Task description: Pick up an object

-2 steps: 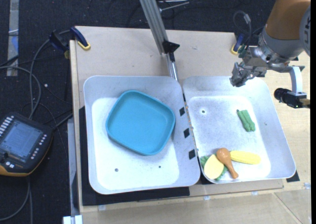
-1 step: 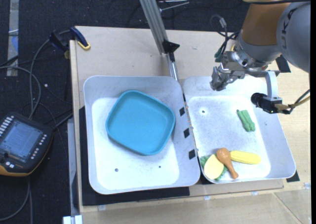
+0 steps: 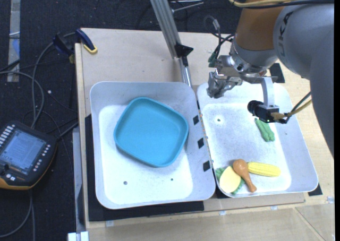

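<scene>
My gripper (image 3: 217, 90) hangs over the far left corner of the right bin (image 3: 297, 144), with nothing visibly in it. Toys lie in that bin. A green pea pod (image 3: 265, 129) rests toward the middle right, well to the right of the gripper. Along the near edge are a yellow corn cob (image 3: 263, 169), a brown drumstick-shaped piece (image 3: 243, 173) and a pale yellow slice (image 3: 229, 180) on a green leaf. A blue square plate (image 3: 151, 131) lies in the left bin (image 3: 106, 181).
A slanted metal pole (image 3: 169, 25) runs down to the ridge between the bins. A black fitting (image 3: 264, 111) on a white bracket hangs from the arm over the right bin. A handheld control pendant (image 3: 24, 155) lies on the floor at left.
</scene>
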You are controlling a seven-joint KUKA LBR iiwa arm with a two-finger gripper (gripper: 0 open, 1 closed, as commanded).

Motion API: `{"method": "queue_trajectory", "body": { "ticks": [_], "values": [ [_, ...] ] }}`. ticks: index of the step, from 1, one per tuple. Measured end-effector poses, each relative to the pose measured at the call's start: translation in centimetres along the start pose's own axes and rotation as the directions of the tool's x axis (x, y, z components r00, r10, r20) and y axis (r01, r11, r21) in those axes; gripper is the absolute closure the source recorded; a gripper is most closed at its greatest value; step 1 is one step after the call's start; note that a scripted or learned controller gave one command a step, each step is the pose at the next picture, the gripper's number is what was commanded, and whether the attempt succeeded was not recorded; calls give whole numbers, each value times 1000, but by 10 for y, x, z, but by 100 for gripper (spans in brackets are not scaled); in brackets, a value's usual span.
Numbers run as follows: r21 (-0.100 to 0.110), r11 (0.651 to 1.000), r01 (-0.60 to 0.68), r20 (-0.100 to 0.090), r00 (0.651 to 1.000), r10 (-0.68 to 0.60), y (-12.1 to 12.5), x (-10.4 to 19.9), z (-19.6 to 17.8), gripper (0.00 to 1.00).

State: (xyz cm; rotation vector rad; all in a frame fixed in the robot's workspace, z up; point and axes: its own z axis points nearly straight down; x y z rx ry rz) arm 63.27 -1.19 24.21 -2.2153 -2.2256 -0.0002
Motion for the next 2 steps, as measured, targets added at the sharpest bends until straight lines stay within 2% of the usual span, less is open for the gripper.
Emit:
{"method": "queue_trajectory", "body": {
  "ticks": [2],
  "values": [
    [-1, 1000, 1, 0, 1000, -1, -17, 96, -8, 100]
  ]
}}
